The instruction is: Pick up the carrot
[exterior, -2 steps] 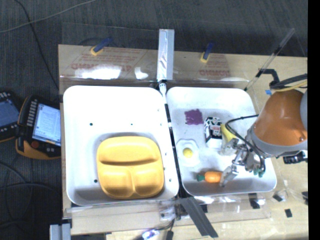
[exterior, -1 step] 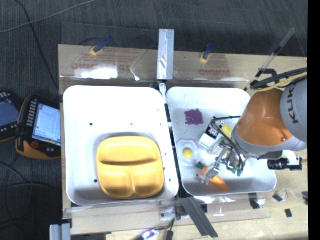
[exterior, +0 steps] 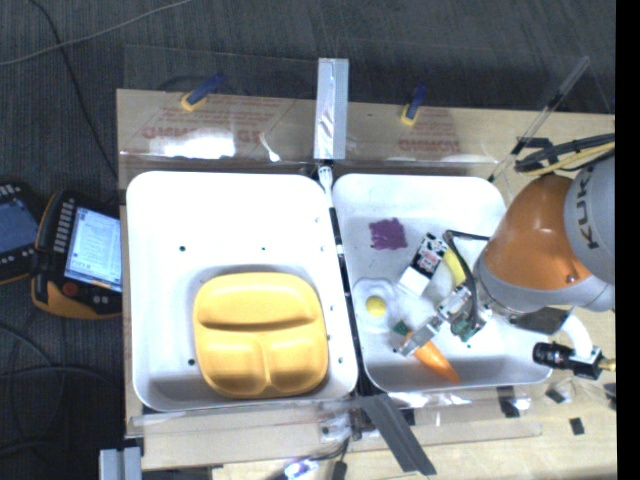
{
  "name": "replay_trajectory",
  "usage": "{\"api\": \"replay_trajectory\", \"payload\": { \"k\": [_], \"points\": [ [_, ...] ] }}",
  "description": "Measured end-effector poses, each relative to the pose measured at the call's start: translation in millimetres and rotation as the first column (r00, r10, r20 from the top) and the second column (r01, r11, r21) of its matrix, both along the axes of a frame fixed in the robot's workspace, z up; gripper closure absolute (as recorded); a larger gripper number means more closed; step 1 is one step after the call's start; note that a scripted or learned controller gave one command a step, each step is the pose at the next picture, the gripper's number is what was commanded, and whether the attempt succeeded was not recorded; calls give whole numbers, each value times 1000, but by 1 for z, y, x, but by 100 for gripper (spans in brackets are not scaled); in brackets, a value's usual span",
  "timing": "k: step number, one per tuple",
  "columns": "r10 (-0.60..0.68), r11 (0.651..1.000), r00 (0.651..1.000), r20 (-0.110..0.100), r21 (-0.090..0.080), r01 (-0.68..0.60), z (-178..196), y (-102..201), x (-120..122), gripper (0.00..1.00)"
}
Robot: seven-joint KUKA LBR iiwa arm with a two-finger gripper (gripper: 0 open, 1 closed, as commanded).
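The orange carrot (exterior: 438, 360) lies near the front wall of the right bin (exterior: 495, 203), its tip pointing to the front right. My gripper (exterior: 412, 341) reaches in from the right and sits low in the bin. Its tip is just left of and above the carrot's thick end, touching it or nearly so. I cannot tell whether the carrot is between the jaws. The grey arm with its orange band (exterior: 530, 248) covers the right part of the bin.
In the right bin are a purple piece (exterior: 388, 234), a white and black item (exterior: 428, 256), a yellow banana-like piece (exterior: 456, 265) and a small yellow round thing (exterior: 375, 306). The left bin (exterior: 160, 228) holds a large yellow moulded tray (exterior: 262, 330).
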State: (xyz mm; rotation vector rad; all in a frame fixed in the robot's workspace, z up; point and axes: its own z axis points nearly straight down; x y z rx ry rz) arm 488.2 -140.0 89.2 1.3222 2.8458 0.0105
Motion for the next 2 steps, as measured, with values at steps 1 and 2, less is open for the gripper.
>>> {"api": "replay_trajectory", "payload": {
  "k": [1,2],
  "points": [
    [-1,1000,1000,5,1,1,11,0,4,100],
    [-77,997,997,-9,-6,77,104,64,7,100]
  ]
}}
